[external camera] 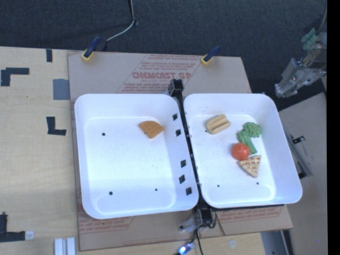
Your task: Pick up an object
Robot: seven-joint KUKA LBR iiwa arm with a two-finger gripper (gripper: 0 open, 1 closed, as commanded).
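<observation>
The left bin [90,158] holds one orange-brown wedge [151,128] near its upper right. In the right bin [223,190] lie a tan bread roll [218,124], a green broccoli piece [248,134], a red tomato [240,151] and a waffle-patterned wedge [250,166], the last three touching in a cluster at the bin's right side. My gripper [291,82] hangs outside the right bin, beyond its upper right corner, over the dark floor and apart from every object. Nothing is seen in it.
Both bins rest on a cardboard sheet [159,73] held by two clamps [91,48] at its far edge. A black divider with clips [183,142] runs between the bins. A cable [125,25] trails away at the top.
</observation>
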